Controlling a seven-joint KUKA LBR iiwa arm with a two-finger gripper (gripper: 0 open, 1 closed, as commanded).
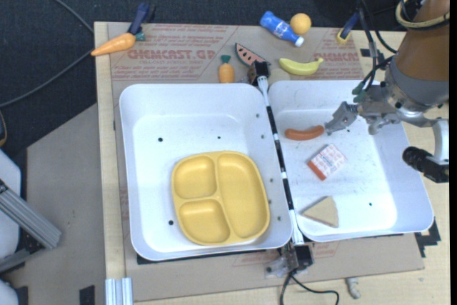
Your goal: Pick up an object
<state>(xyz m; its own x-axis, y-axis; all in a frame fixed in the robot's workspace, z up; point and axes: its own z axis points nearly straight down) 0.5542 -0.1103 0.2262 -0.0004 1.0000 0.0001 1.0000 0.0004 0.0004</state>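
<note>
Nearest the camera, a tan wedge lies at the front of the right bin, and beyond it a small red-and-white box sits mid-bin, tilted. Further back, a sausage lies crosswise near the divider between the bins, just beside and to the left of my gripper, apart from it as far as I can see. My fingers are spread apart over the bin floor with nothing between them. My arm reaches in from the right, grey at the wrist with the orange band above, angled down and leftward over the back half of the right bin. In the left bin a yellow divided tray rests toward the front. Behind the bins, on the board, lie a banana, a blue bottle, an orange ball, a watermelon slice, a small carrot and a larger carrot at the far left corner.
</note>
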